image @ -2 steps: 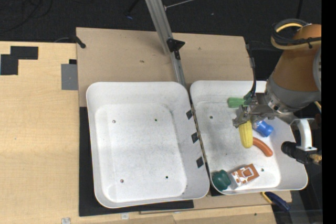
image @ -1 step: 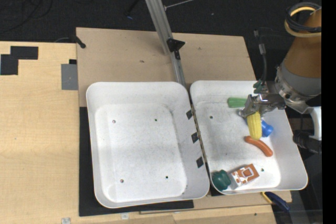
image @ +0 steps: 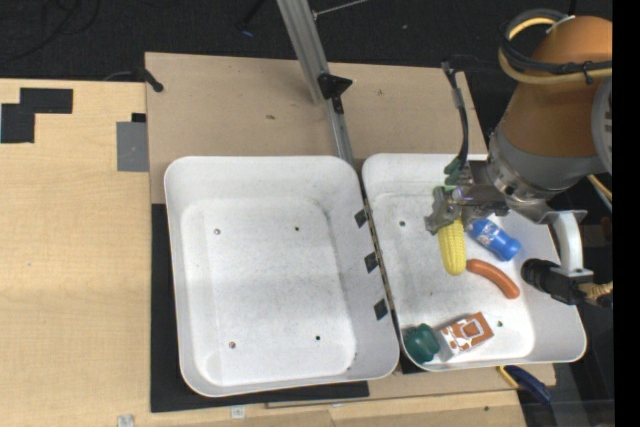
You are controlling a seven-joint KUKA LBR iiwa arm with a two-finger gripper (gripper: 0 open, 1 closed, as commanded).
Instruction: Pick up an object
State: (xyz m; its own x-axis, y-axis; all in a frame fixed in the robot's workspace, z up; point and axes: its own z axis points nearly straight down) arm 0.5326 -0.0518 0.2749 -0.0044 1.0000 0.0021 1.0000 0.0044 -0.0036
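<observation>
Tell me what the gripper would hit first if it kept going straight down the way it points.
Most likely the yellow corn cob. The gripper sits just above the cob's upper end in the right bin, pointing down at it. The slanted view leaves the height between them unclear, so it may be touching already.

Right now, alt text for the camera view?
The grey arm's gripper hangs in the right white bin just above a yellow corn cob, near a blue bottle, orange sausage and green lump.
</observation>
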